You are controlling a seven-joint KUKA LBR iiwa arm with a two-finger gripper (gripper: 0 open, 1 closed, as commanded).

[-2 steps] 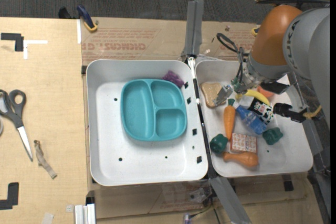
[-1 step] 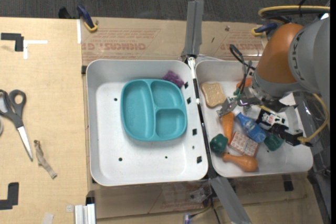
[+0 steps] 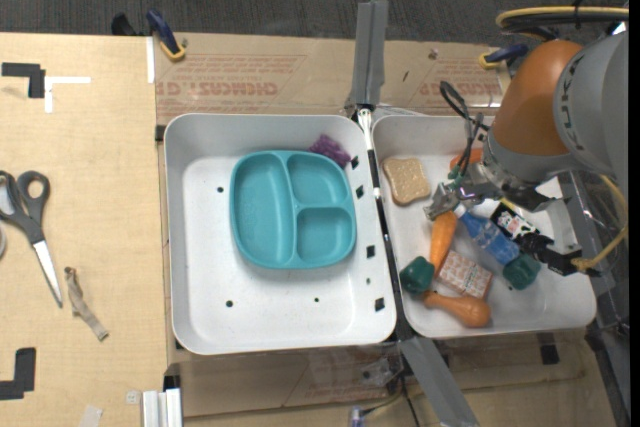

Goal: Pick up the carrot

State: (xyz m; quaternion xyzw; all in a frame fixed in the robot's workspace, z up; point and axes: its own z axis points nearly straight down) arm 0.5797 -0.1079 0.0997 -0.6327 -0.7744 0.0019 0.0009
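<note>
Arm [image 3: 540, 105] is held low over right bin [image 3: 575, 315], gripper [image 3: 447, 203] placed at carrot [image 3: 441, 240] top for pickup (grip state cannot be told).

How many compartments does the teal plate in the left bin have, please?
3: on the teal plate, one long compartment fills the left side, and two smaller ones sit on the right, upper and lower.

The carrot [image 3: 442, 237] is orange, and so is the band [image 3: 528, 100] on the grey arm [image 3: 600, 95]. A teal plate [image 3: 294, 210] sits in a white bin [image 3: 190, 245]. The slice of bread [image 3: 406, 180] is tan, the worktop [image 3: 80, 215] is light wood, and the scissors [image 3: 30, 215] have grey handles.
</note>
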